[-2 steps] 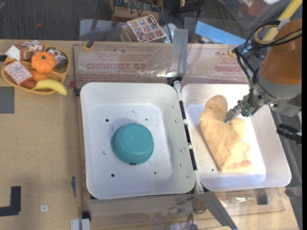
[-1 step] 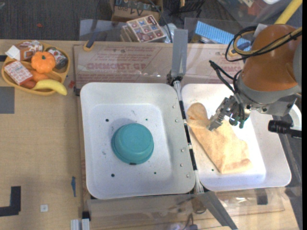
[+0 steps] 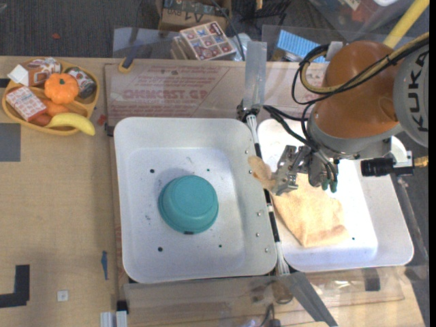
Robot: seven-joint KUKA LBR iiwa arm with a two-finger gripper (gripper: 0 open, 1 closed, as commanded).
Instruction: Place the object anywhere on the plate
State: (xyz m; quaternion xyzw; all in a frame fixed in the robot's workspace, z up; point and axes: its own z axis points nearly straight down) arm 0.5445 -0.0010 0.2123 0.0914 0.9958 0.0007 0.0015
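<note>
The gripper [image 3: 289, 172] hangs over the left part of the right bin [image 3: 388, 244], close to the ridge where the two bins meet, with its metal fingers [image 3: 285, 163] pointing down and toward 8 o'clock. Whether those fingers are apart or together cannot be told from this angle. A tan cloth [image 3: 312, 216] lies in the right bin directly under and toward 5 o'clock of the gripper; one narrow corner of the cloth rises toward 10 o'clock, reaches the fingertips and drapes across the ridge between the bins. It cannot be told whether that corner is pinched or merely beside the fingers. The main body of the cloth lies flat and crumpled on the bin floor. Above the gripper, toward 2 o'clock, sit the grey wrist and the orange band [image 3: 354, 87] of the arm, with black cables looping around them. Toward 9 o'clock of the gripper, well apart from it, the left bin [image 3: 136, 142] holds a teal plate [image 3: 189, 204], round and resting near the middle of that bin's floor. The cloth does not touch the plate. Far toward 10 o'clock, on the bench outside the bins, a yellow dish [image 3: 17, 111] carries toy food, including an orange pumpkin [image 3: 61, 88] and a banana [image 3: 71, 122]
</note>
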